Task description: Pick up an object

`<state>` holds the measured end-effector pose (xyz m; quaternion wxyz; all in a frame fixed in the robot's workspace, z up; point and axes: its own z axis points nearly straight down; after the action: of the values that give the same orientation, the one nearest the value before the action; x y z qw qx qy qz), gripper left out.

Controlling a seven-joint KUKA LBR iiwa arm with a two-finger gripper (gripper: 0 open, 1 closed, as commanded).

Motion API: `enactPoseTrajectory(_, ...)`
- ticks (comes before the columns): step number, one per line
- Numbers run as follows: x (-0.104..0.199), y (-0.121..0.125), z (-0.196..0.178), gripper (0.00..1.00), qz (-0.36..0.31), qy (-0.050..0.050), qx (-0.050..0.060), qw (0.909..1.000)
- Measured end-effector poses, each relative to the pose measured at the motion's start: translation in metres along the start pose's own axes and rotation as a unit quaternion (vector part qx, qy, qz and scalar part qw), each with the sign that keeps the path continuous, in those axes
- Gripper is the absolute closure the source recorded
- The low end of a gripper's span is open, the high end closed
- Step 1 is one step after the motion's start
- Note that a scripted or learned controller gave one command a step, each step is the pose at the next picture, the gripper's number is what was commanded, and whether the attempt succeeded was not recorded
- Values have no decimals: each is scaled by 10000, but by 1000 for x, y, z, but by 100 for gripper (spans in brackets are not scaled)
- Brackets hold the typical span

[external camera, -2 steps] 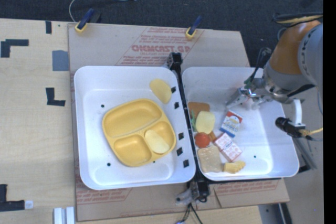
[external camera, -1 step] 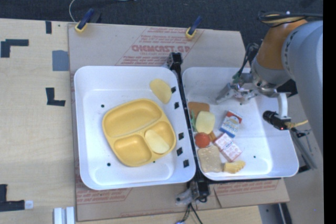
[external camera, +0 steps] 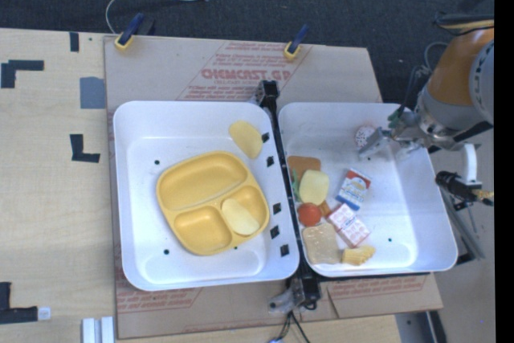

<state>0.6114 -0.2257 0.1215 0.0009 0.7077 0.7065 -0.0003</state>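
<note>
**benchwatcher:** White plastic everywhere in this one, two bins side by side. The left bin (external camera: 132,173) had a yellow divided tray (external camera: 210,203) in it with a pale chip-looking piece (external camera: 239,215) sitting in one compartment, plus another pale yellow piece (external camera: 246,138) up near the divider. All the small stuff was in the right bin (external camera: 418,197): a red tomato-ish ball (external camera: 309,214), a yellowish block (external camera: 313,187), a couple of little cartons (external camera: 352,189), a slice of toast (external camera: 320,242).

**kuka_fan:** Where was the gripper?

**benchwatcher:** The gripper (external camera: 377,140) was low over the right bin's far corner, right next to a small pale lump (external camera: 365,133), well apart from the main pile. Too blurry to call it released or clenched, honestly can't tell. Nothing visibly grasped.

**kuka_fan:** So reaching, not lifting?

**benchwatcher:** My read, yeah: the approach step. The next move would need it centred over that lump before closing, and the bin wall looked close.
</note>
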Motion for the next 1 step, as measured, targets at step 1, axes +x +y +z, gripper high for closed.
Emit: enactPoseTrajectory(1, 30, 56, 38, 0, -36, 3, -7, 10000)
